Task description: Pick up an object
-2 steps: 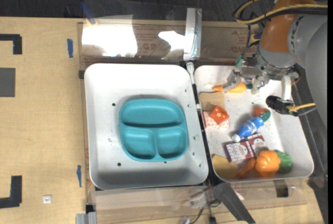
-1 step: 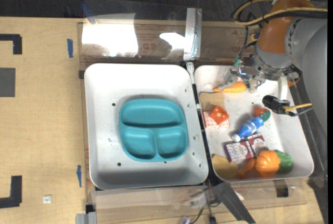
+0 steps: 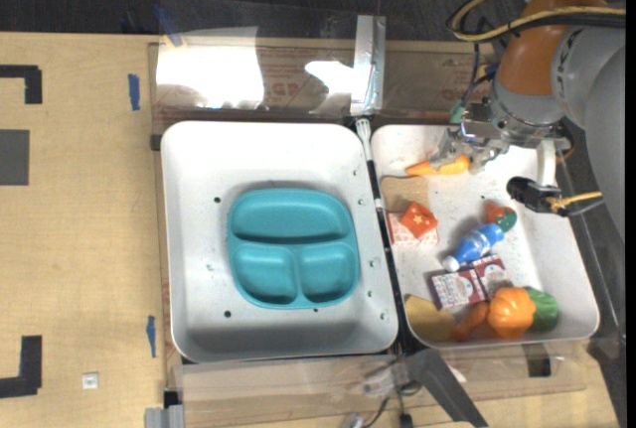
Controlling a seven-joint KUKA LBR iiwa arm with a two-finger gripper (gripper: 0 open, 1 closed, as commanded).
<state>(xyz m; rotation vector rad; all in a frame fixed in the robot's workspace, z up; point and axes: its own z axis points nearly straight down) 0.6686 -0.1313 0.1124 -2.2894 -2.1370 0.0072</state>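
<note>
My gripper (image 3: 465, 150) hangs low over the far end of the right bin (image 3: 576, 269), under the arm's orange band. An orange carrot-shaped toy (image 3: 439, 167) lies right beside it, at its left tip. Further down the bin lie a red box (image 3: 413, 221), a blue bottle (image 3: 475, 243), a small orange and green piece (image 3: 500, 215), a purple and red carton (image 3: 464, 286), an orange pumpkin-like toy (image 3: 509, 311) with a green piece (image 3: 543, 305) next to it, and a tan piece (image 3: 427, 317) at the near left corner.
The left bin (image 3: 189, 178) holds a teal divided plate (image 3: 292, 245). A clear plastic sheet (image 3: 268, 69) lies behind the bins. Cables (image 3: 549, 198) hang from the wrist over the right bin's far right side. The wooden bench (image 3: 70, 217) spreads to the left.
</note>
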